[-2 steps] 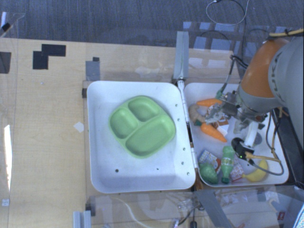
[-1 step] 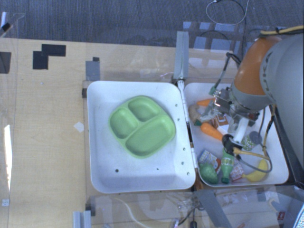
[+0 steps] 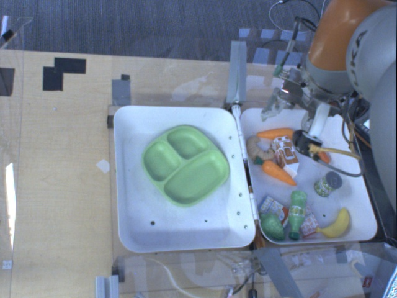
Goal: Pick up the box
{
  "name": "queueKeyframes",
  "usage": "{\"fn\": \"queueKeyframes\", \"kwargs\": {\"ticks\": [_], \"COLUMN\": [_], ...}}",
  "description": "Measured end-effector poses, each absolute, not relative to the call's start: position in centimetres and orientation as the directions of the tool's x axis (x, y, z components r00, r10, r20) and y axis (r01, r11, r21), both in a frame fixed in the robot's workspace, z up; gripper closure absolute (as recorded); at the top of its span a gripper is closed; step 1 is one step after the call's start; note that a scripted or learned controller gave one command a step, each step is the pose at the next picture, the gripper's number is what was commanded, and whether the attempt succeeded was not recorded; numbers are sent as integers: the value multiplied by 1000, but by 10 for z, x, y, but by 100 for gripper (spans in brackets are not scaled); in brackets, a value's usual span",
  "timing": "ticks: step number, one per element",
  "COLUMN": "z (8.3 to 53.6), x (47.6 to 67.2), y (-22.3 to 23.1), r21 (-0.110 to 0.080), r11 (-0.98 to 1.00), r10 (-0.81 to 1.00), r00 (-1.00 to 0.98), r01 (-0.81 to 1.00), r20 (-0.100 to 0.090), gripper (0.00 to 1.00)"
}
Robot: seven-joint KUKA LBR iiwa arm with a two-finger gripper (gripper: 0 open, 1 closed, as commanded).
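Tool [image 3: 275,106] above far edge of shallow white right bin [image 3: 370,227], grip state cannot be told | brown-and-white cardboard box [image 3: 285,151] lies between two orange carrots [image 3: 279,173]

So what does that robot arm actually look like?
The arm is a fat, rounded grey tube with a broad orange band above the wrist. Below that sits a silvery metal wrist block, with thin dark cables looping beside it. The claw at its tip is small and pale grey.

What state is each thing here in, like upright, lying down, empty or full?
Green plate: right way up, empty, in left bin.
Box: lying in right bin, not picked up.
Green bottle: lying down.
Banana: unpeeled.
Hand: above right bin's far edge.
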State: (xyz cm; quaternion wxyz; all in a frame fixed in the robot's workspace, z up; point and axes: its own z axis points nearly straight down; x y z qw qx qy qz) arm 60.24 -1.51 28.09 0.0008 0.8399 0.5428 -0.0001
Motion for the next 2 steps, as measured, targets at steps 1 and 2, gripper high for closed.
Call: {"fn": "queueKeyframes", "kwargs": {"ticks": [1, 2], "z": [181, 211], "x": [560, 602], "y": [27, -41], "r21": [-4, -1], "r11": [-577, -651], "r10": [816, 759], "r00": [577, 651], "r01": [816, 759], "r20": [-3, -3], "gripper": [0, 0]}}
